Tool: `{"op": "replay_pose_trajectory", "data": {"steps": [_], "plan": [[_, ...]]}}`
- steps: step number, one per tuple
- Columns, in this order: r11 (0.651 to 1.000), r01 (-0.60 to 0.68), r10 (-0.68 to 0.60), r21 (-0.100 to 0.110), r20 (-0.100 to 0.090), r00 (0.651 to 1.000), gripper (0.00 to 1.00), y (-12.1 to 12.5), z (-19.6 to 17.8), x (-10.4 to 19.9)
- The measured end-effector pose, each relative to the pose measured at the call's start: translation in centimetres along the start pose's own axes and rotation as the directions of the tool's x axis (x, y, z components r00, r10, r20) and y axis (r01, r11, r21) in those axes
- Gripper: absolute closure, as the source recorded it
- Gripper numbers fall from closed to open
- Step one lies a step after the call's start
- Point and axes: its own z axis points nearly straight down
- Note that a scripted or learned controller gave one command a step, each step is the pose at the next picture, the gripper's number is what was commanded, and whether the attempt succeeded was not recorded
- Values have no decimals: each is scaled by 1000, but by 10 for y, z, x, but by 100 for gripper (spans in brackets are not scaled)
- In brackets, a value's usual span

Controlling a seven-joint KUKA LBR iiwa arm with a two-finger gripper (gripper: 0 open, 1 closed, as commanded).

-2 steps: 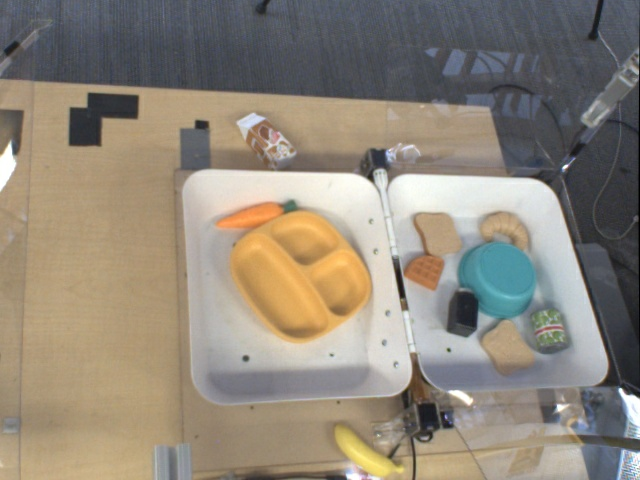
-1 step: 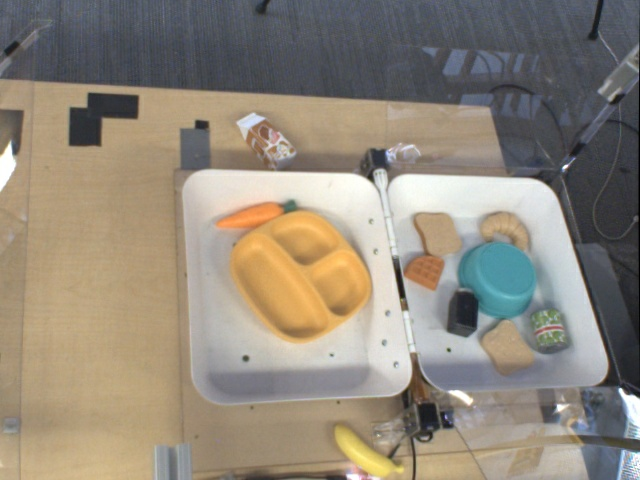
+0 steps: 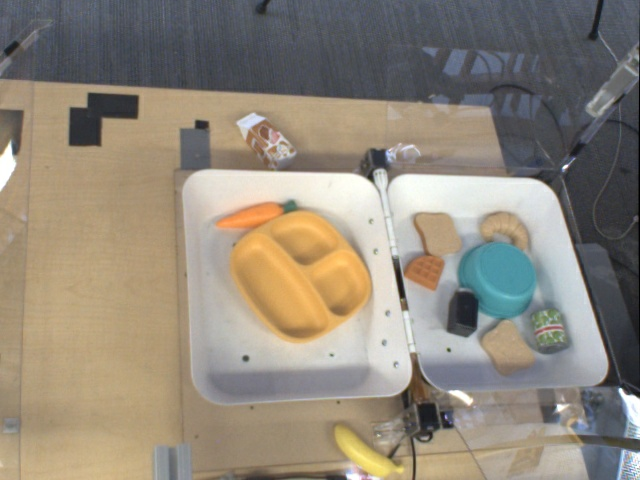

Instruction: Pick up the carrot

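Note:
An orange carrot [image 3: 252, 215] with a green stem end lies in the left bin [image 3: 210, 368], near its back-left corner. It rests flat, its tip pointing left, right against the back edge of a yellow divided plate [image 3: 300, 275].
The right bin [image 3: 570, 228] holds a teal bowl [image 3: 497, 278], toast slices [image 3: 437, 233], a waffle piece [image 3: 424, 271], a bagel [image 3: 505, 229], a black block [image 3: 462, 312] and a small can [image 3: 548, 329]. A banana [image 3: 364, 452] lies on the bench in front, a snack packet [image 3: 266, 139] behind.

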Motion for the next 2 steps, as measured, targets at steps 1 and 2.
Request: {"op": "replay_pose_trajectory", "data": {"steps": [1,2], "plan": [[961,-276,277,27,-24,961,0,-5,54,10],[963,-270,270,15,-12,963,100,-2,38,8]]}}
